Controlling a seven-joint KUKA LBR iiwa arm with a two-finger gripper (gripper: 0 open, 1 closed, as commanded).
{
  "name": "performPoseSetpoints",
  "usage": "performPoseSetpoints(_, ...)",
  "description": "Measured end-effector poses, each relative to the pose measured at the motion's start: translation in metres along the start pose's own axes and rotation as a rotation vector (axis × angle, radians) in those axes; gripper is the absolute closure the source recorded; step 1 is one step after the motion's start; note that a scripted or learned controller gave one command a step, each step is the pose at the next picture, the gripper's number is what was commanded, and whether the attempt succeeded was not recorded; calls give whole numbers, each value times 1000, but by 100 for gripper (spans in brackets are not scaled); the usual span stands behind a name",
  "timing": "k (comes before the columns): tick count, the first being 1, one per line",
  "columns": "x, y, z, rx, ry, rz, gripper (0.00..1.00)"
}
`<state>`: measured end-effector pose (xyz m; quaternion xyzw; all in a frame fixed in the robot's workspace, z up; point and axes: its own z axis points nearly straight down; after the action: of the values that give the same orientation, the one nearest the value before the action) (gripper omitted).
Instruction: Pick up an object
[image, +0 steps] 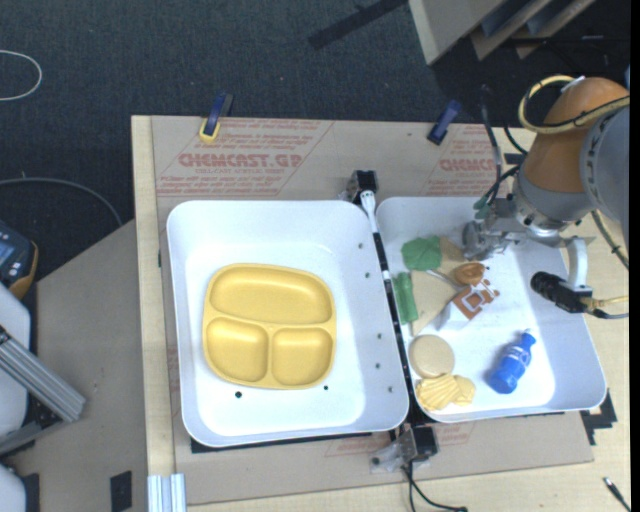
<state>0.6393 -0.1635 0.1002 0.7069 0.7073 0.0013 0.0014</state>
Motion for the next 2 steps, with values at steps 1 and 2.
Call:
performPoseSetpoints(1,0,-1,-65,-5,-3,0,100)
performPoseSetpoints(2,0,1,-120,-5,-3,0,100)
